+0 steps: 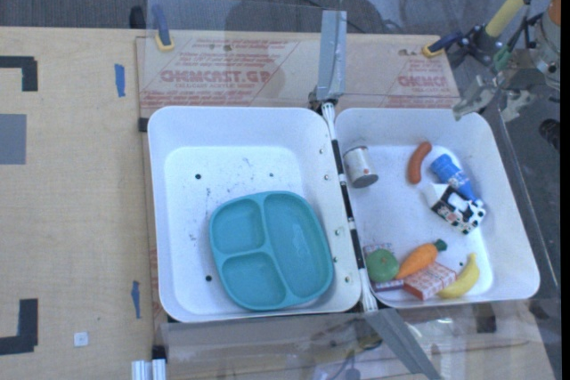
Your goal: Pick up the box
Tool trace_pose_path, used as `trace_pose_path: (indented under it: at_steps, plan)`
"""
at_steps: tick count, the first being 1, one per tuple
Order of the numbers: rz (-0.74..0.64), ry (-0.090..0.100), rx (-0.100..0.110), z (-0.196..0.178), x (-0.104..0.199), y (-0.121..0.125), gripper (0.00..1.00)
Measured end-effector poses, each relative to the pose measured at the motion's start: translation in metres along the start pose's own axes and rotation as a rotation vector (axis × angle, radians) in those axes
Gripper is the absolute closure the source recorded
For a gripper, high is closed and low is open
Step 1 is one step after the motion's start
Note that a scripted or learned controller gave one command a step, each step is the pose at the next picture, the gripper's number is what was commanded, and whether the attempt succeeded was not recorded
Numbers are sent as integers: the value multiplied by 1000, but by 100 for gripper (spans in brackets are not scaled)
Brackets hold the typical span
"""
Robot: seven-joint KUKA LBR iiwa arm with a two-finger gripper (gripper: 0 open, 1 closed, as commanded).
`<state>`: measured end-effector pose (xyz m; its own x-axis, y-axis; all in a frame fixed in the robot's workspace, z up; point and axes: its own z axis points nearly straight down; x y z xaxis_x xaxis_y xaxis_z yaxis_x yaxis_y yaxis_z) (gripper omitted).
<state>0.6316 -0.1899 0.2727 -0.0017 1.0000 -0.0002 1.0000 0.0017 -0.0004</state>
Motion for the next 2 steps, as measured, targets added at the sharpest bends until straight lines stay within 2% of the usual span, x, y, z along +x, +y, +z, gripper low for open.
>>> trace_pose_path:
  at_steps: [1,2]
  plan:
    - [-140,0,0,137,34,-14,0]
    - [-186,-2,-8,183,62,-85,0]
